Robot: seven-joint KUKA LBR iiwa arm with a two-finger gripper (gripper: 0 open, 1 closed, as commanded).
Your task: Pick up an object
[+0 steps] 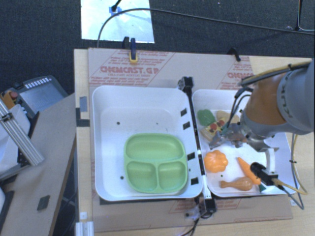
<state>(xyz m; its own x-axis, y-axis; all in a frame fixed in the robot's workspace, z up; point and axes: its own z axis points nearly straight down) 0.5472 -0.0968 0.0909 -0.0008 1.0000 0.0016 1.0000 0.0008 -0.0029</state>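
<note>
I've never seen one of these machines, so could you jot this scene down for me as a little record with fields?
left bin: holds a green tray with three compartments
right bin: green piece, orange pepper, carrot, drumstick
arm: reaches in over the right bin
gripper: low over the toys near the bin's left side; grip cannot be told
</note>
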